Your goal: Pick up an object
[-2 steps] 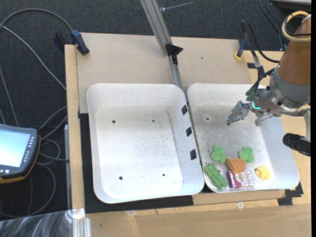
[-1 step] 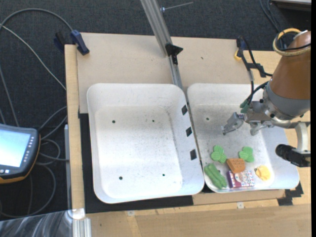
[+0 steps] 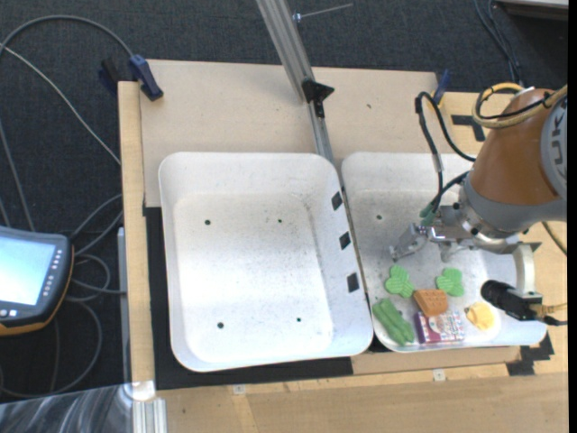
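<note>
My gripper (image 3: 424,246) hangs low in the right bin (image 3: 379,183), just above a cluster of small items at the bin's front. Its fingers stand open with nothing between them. Below it lie a round green piece (image 3: 398,283) and a second green piece (image 3: 451,281). An orange block (image 3: 431,302) sits between them, slightly nearer the front. A long green item (image 3: 393,320), a purple-and-white packet (image 3: 439,327) and a yellow item (image 3: 481,317) rest against the front wall.
The left bin (image 3: 171,188) sits beside the right one, divided from it by their raised rims. A slanted metal pole (image 3: 287,39) crosses above the bench at the back. The grey-and-orange arm (image 3: 514,170) covers the right bin's right side.
</note>
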Robot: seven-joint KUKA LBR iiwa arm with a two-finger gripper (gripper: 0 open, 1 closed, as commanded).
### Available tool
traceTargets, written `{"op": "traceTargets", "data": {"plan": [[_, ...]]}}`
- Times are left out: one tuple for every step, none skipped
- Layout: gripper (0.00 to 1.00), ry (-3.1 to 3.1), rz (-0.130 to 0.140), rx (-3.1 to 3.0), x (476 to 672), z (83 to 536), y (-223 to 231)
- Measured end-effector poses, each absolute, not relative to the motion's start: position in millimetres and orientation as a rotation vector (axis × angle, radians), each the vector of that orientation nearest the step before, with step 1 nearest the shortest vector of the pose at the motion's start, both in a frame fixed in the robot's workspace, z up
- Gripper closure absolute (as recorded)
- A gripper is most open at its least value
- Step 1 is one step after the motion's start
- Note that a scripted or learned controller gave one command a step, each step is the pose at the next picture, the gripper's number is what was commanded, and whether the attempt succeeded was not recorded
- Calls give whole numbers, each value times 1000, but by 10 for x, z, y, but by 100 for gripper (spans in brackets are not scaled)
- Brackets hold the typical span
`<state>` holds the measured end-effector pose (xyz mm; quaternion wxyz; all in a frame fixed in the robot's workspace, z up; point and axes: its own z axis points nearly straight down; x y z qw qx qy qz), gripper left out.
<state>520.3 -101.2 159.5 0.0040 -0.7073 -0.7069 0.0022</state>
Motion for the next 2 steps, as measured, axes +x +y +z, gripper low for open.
{"op": "traceTargets", "data": {"plan": [[0, -2215, 6, -2216, 5096, 1092, -972], [100, -2221, -3, -2221, 5120, 1231, -971]]}}
